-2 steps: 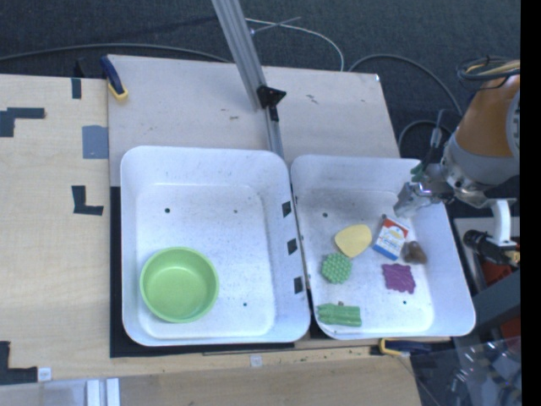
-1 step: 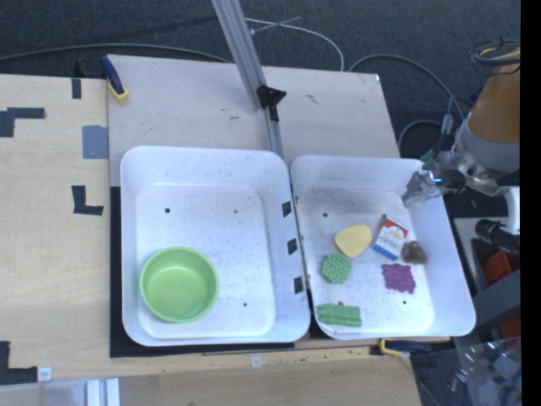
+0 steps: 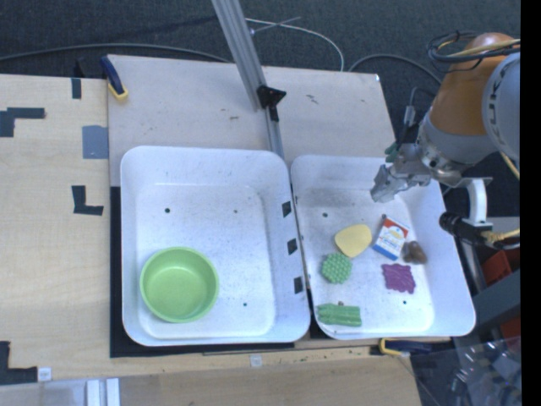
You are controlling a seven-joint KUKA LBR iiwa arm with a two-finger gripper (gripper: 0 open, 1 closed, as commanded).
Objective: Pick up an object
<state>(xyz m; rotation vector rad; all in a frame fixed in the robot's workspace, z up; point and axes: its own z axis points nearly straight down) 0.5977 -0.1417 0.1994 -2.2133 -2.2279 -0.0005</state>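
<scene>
Grey KUKA arm reaches over right shallow white plastic bin. Round green plastic bowl sits in the neighbouring bin, left of it. Inside it: yellow soft wedge mid-bin, two-finger metal gripper above-right of wedge, nothing visibly held.

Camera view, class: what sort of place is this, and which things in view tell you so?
Probably a robotics lab bench for grasping trials: a robot arm reaches over two white bins, small toys like a green bowl sit inside, and cables trail across the floor.
</scene>
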